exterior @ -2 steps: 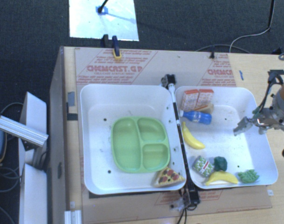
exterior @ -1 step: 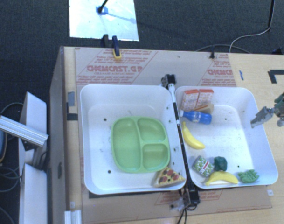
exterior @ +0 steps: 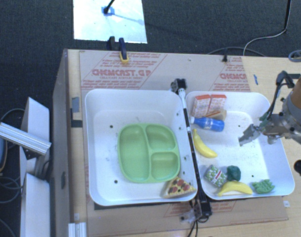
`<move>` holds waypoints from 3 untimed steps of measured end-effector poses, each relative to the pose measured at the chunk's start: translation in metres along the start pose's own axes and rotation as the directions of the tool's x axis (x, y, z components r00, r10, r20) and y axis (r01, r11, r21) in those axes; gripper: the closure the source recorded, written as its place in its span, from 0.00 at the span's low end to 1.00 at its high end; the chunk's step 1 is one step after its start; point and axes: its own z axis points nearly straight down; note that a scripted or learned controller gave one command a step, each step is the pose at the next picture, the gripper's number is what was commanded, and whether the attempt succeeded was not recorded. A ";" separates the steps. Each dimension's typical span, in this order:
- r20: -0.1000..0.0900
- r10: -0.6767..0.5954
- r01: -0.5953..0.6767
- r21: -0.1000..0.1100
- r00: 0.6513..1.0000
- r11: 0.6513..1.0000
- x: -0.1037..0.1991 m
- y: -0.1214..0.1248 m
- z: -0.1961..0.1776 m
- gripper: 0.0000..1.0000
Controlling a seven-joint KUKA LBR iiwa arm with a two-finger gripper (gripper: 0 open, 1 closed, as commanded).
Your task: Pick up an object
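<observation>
Two shallow white bins sit side by side on the counter [exterior: 140, 65]. The left bin [exterior: 98, 132] holds a green divided plate [exterior: 149, 152] lying flat near its centre, and a toy pizza slice [exterior: 178, 186] at its near right corner, close to the dividing rims.

The right bin [exterior: 274, 154] holds the loose items. At its far left stands an orange-and-white carton [exterior: 208, 104]; just nearer lies a blue bottle [exterior: 208, 124] on its side, white cap to the left. A yellow banana [exterior: 203, 146] lies beside the left wall. Along the near edge, from left to right: a small patterned packet [exterior: 215, 176], a dark green lump [exterior: 234, 172] (kind not discernible), a second banana [exterior: 234, 188], and a light green leafy piece [exterior: 263, 185].

The arm enters from the right. Its jaws [exterior: 249, 135] hang over the bare middle of the right bin, pointing left, well apart from the bottle and near the first banana's side of the floor. Nothing is seen between them; how far they stand apart cannot be told at this resolution.
</observation>
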 end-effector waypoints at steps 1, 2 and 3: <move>0.003 0.003 -0.003 -0.003 1.000 1.000 -0.079 0.008 -0.062 0.00; 0.001 0.000 0.000 -0.002 1.000 1.000 -0.022 0.000 -0.056 0.00; 0.003 0.003 -0.003 -0.002 1.000 1.000 -0.075 0.037 -0.044 0.00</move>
